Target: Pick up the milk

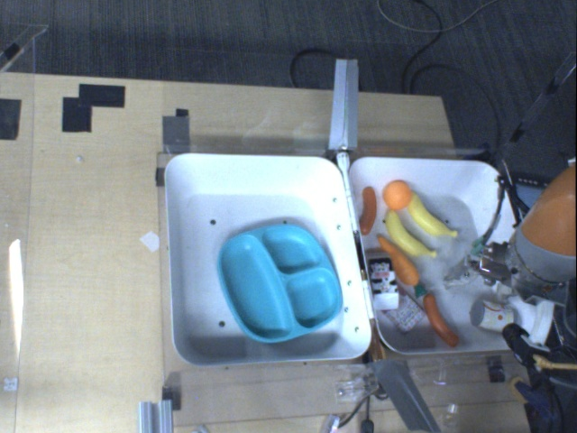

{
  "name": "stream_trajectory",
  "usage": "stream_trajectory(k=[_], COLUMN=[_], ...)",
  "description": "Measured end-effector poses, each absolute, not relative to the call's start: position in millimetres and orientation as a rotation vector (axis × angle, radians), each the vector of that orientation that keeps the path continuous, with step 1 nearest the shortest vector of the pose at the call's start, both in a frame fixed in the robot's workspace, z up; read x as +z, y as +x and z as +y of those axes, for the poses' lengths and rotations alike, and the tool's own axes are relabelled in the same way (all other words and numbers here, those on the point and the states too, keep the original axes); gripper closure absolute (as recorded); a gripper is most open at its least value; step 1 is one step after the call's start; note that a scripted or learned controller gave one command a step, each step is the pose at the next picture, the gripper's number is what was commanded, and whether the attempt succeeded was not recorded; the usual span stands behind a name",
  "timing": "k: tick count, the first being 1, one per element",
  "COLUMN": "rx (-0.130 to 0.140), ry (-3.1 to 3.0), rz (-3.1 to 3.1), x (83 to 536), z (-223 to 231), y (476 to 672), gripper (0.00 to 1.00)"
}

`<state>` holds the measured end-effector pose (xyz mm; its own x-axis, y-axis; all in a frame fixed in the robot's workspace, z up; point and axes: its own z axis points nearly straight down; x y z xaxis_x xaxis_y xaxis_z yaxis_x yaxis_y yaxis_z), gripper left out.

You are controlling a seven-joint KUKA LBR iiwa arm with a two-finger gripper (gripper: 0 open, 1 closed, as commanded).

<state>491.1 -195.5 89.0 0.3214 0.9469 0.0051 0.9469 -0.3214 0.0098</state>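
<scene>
The milk (383,282) is a small white carton with dark print. It lies against the left wall of the right bin (469,171), just left of a carrot (399,260). My gripper (485,267) reaches in over the right side of that bin, below the arm's orange band (552,216). It is well to the right of the milk, about a hand's width away, with bare bin floor between them. Nothing shows in the gripper.
Two bananas (422,225), an orange (397,194) and a sausage (368,209) lie at the back of the right bin. Another sausage (440,321) and a grey packet (410,314) lie near its front. A blue divided plate (281,282) sits in the left bin (198,242).
</scene>
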Motion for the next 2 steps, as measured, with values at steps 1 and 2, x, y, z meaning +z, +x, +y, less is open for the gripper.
stream_trajectory(k=[1, 2], rx=[0.014, 0.016], ry=[2.488, 2.526], rz=[1.903, 1.86], x=[89.2, 89.0], z=[-195.8, -196.0], y=[491.6, 492.1], gripper=[0.0, 0.0])
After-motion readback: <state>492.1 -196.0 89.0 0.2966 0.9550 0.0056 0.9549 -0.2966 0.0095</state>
